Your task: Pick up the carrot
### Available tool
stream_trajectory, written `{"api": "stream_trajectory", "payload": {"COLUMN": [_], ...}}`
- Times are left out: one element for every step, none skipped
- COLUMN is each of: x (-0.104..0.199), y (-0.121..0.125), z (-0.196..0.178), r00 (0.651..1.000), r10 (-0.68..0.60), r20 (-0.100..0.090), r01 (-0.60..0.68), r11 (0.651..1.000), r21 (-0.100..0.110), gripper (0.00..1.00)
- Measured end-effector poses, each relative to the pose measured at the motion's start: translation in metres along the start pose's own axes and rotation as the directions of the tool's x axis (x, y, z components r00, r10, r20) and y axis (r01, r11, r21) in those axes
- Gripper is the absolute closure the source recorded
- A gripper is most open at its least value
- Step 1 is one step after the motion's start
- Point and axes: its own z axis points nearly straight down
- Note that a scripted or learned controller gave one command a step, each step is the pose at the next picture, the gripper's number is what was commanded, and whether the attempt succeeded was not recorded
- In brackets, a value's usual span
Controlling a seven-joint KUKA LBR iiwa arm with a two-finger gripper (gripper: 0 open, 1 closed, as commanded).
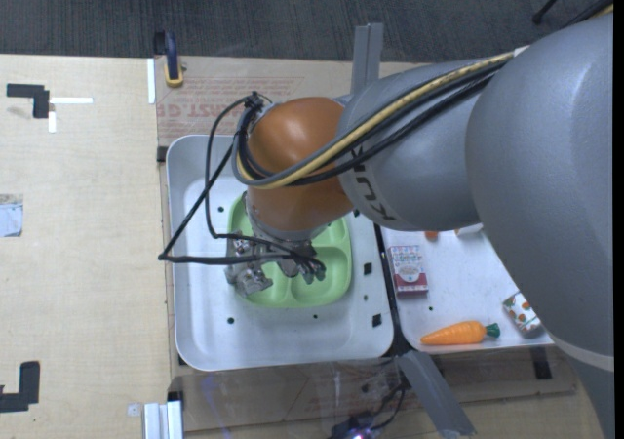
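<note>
The claw hangs low over a green sectioned tray in the left bin, and the orange wrist and looped cables hide so much of it that I cannot tell how it is set or whether it has hold of anything. The carrot lies on its side in the right bin, near the front edge, well apart from the claw, with a small red-and-white carton just behind it and a patterned packet to its right. The main risk, as I judge it, is that the arm works in the wrong bin; crossing over, it could catch the divider or snag its cables, and a descent onto the carrot could nudge it against the front wall or clip the carton. The surface is pale wood with black marker brackets and a clamp at its rear edge; beyond it runs dark carpet.
</note>
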Motion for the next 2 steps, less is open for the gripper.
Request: {"api": "stream_trajectory", "payload": {"x": [0.025, 0.044], "y": [-0.051, -0.1], "z": [0.019, -0.04], "r00": [0.938, 0.809], "r10": [-0.347, -0.587], "r20": [-0.007, -0.004], "r01": [0.347, 0.587], "r11": [0.938, 0.809], "r21": [-0.004, -0.005], "gripper": [1.0, 1.0]}}
